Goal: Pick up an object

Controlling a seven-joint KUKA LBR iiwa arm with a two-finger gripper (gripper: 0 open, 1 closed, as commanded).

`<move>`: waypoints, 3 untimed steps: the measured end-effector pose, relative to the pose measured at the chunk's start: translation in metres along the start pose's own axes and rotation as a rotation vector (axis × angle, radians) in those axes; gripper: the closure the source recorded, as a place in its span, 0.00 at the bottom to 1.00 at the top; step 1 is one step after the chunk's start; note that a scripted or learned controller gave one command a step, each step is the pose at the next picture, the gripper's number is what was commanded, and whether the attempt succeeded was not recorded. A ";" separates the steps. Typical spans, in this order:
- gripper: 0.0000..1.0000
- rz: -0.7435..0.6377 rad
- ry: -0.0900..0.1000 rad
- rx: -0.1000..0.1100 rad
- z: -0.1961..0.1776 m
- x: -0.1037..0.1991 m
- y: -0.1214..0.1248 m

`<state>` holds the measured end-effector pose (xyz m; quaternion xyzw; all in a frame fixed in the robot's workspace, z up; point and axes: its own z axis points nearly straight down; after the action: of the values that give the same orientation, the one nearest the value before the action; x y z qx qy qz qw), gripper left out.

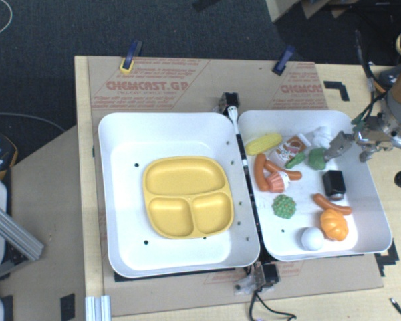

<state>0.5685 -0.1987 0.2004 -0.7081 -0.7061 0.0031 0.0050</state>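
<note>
The gripper (pixel 353 146) sits at the right bin's (pixel 377 209) far right edge — whether its fingers are apart is unclear; toy food lies there — corn (pixel 263 143), broccoli (pixel 284 206).

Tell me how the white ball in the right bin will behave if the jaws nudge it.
The white ball looks round and smooth, so it probably rolls. It sits beside the orange pumpkin toy near the bin wall, which may stop it.

A yellow divided plate (pixel 186 197) lies in a white bin (pixel 117 179); nearby, green broccoli (pixel 284 206) and an orange pumpkin (pixel 334 226).
</note>
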 end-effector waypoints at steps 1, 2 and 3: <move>0.00 -0.003 -0.003 -0.011 -0.006 0.000 0.003; 0.00 -0.003 0.000 -0.004 0.057 0.005 0.002; 0.00 -0.002 -0.012 -0.021 0.103 0.001 0.006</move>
<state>0.5729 -0.1973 0.0972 -0.7073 -0.7069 0.0001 -0.0067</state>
